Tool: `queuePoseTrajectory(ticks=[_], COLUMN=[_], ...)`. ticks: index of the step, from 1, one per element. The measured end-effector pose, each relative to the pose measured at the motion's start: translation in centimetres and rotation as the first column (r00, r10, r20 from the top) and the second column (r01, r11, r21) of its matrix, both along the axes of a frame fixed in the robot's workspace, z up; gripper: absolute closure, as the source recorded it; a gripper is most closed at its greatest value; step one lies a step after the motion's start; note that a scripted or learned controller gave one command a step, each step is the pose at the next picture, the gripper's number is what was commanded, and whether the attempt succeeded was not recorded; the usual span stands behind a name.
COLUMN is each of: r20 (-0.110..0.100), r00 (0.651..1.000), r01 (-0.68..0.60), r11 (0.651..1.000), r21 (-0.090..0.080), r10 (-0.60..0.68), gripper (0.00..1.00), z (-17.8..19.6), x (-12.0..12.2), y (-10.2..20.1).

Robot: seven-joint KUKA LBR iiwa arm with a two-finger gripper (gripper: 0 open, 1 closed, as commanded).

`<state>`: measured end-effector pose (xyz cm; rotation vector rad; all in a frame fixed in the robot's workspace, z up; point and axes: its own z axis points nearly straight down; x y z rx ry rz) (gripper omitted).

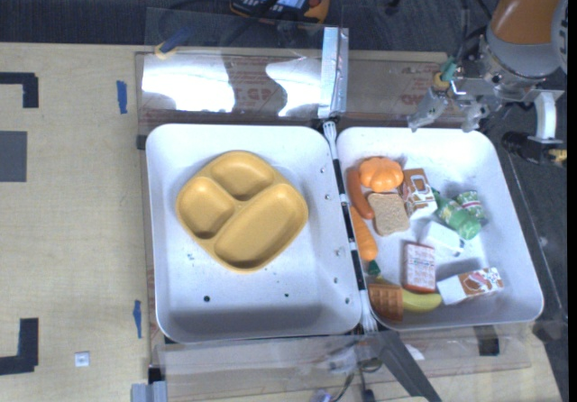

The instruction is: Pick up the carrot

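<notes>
The carrot (364, 233) is a long orange piece lying along the left wall of the right bin (514, 211), partly tucked under a round orange fruit (380, 173) and a slice of bread (389, 213). My gripper (446, 116) hangs over the far rim of the right bin, well behind and to the right of the carrot. It is open, its two fingers spread with nothing between them.
The right bin also holds small cartons (419, 266), a green packet (465, 214), a banana (420, 301) and a brown ridged piece (386, 299). A yellow divided plate (242, 209) sits in the left bin (171, 283). A clear panel (234, 80) stands behind the bins.
</notes>
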<state>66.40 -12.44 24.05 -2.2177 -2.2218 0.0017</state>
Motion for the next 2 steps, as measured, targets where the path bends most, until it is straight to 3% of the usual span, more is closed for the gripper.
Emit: queuePoseTrajectory(ticks=[1,2], r20=[0.003,0.006], r00=[0.987,0.81], r01=[-0.163,-0.587], r11=[0.987,0.81], r21=[-0.001,-0.003], r10=[0.163,0.587], gripper=[0.0,0.0], z=[-10.8,-11.5], x=[0.3,-1.4], y=[3.2,1.6])
